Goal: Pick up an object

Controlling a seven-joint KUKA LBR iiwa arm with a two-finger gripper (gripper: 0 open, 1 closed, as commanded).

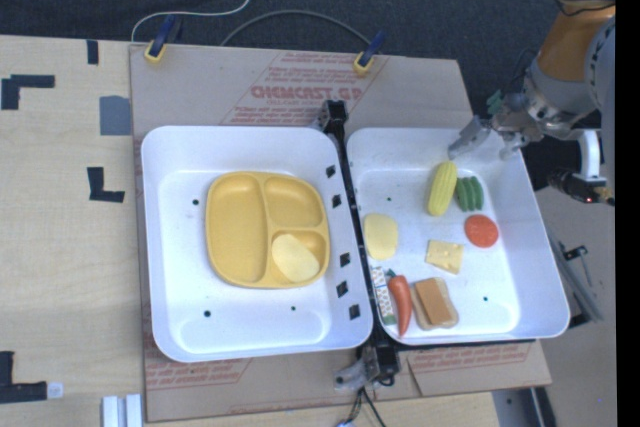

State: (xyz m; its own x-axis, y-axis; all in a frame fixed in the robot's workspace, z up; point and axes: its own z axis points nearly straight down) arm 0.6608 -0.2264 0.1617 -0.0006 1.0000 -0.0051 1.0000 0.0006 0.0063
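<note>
My gripper [484,139] hangs over the far right part of the right bin [520,315], just above and to the right of the corn cob [441,188]. Nothing shows in its grasp. Beside the corn lies a green vegetable [468,192], with a red tomato [481,231] below it. A cheese wedge [445,256], a pale yellow round piece [380,236], a carrot [400,302] and a bread slice [435,303] lie nearer the front.
The left bin [170,315] holds a yellow divided plate [240,225] with a pale yellow piece [296,257] in its lower right compartment. A small printed packet [381,286] lies by the carrot. Two clamps [155,50] [367,54] grip the cardboard's far edge.
</note>
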